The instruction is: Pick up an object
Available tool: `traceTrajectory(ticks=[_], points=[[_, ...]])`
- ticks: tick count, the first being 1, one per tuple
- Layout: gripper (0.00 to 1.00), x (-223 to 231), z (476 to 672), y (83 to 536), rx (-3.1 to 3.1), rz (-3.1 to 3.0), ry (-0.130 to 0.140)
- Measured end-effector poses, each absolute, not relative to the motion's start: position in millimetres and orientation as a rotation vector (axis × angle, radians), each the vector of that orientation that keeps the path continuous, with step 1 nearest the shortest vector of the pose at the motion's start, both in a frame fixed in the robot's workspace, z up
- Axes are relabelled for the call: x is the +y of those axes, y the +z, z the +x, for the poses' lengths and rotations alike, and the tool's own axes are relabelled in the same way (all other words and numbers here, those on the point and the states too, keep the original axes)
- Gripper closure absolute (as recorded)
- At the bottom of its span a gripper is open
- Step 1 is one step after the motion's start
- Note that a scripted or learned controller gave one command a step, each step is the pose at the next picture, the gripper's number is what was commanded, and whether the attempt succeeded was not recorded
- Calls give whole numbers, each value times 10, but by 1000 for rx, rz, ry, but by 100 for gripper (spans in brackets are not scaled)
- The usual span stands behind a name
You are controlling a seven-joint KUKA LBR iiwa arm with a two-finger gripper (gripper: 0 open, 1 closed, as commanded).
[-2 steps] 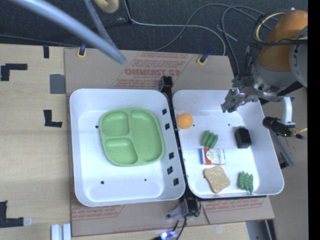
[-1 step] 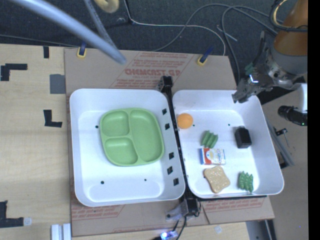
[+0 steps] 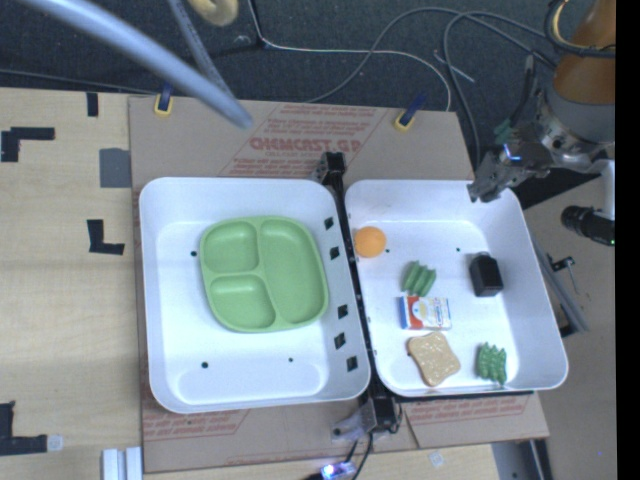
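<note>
The arm (image 3: 585, 38) enters from the upper right, its orange band above the grey wrist, slanting down and to the left toward the right bin (image 3: 520, 268). The gripper (image 3: 487, 186) hangs at that bin's upper right corner, just over the rim, its dark fingers pointing downward.

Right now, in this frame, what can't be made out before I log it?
- tool: small and dark over the right bin's top right corner; its finger state is unreadable in the camera view.
- small carton: its print is too small to read.
- arm: cut off by the right edge.
- black block: too small and dark to identify.
</note>
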State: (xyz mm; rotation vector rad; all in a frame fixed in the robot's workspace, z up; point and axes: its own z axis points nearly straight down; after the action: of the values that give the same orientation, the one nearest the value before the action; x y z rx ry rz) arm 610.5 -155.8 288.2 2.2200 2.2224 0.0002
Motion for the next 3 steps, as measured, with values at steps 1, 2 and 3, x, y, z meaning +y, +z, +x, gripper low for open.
traceTrajectory(ticks=[1,2,3], points=[[100,-945,5980,2827,2229,2217,-1],[100,-441,5955,2799,2229,2216,-1],[100,76,5823,2584,2230,2217,-3]])
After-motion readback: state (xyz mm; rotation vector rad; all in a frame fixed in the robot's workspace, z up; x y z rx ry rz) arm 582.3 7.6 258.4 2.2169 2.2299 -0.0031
